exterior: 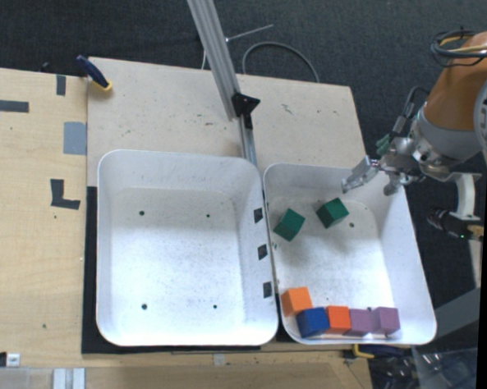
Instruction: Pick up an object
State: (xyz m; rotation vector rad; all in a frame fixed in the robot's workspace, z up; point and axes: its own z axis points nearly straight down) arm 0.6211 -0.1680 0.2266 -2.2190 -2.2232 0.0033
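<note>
From above, my jaws [368, 179] are hanging spread and empty over the right bin's far rim [327, 170]. The nearest cube [332, 212] is sitting just below and left of them, a second green cube [289, 224] further left. I am judging that coming down too near the rim could clip the wall, or nudge the tilted cube aside. Open floor is lying below the jaws; the row of blocks [339, 319] is crowding the near wall, well away.
</note>
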